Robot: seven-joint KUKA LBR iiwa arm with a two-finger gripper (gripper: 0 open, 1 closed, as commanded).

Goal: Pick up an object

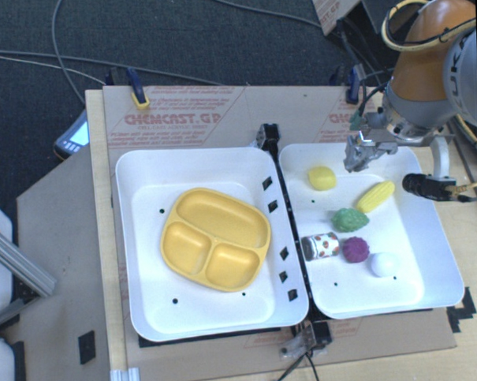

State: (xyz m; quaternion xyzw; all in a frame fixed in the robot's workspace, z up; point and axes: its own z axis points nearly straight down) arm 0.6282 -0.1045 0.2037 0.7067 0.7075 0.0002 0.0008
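In the right bin (432, 288) lie a yellow lemon-like ball (322, 178), a yellow corn cob (375, 195), a green leafy toy (349, 219), a small can with a red-spotted label (321, 246), a purple ball (355, 249) and a white ball (382, 263). My gripper (360, 158) hangs over the far part of that bin, just right of the yellow ball and above the corn. Nothing shows between its fingers.
A yellow divided plate (215, 239) lies in the left bin (139, 253). A black divider strip (281, 223) runs between the bins. The grey and orange arm (434, 51) fills the upper right. Cables cross the dark floor behind the bench.
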